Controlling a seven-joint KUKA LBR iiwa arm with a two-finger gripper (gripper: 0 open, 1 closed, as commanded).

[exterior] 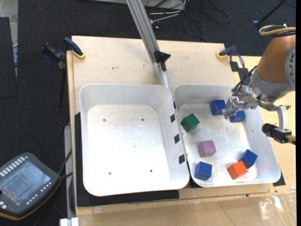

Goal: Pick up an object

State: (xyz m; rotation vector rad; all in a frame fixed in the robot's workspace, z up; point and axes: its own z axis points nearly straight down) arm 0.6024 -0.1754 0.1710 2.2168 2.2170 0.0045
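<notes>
The right bin [268, 147] holds several small blocks: a green one [190, 122], a purple one [207, 148], an orange one [237, 169] and several blue ones [203, 170] [249, 157] [217, 107]. My gripper [232, 110] is low in the bin's far right part, between two blue blocks. It stands just right of the blue block near the back wall. Another blue block [238, 117] lies right under it and is partly hidden by it.
The left bin [89, 126] sits beside the right one, with a raised divider rim [175, 126] between them. A slanted metal pole [143, 25] reaches down to the bins' far edge. Clamps [74, 48] [226, 52] grip the board's back corners. A teach pendant [23, 185] lies at lower left.
</notes>
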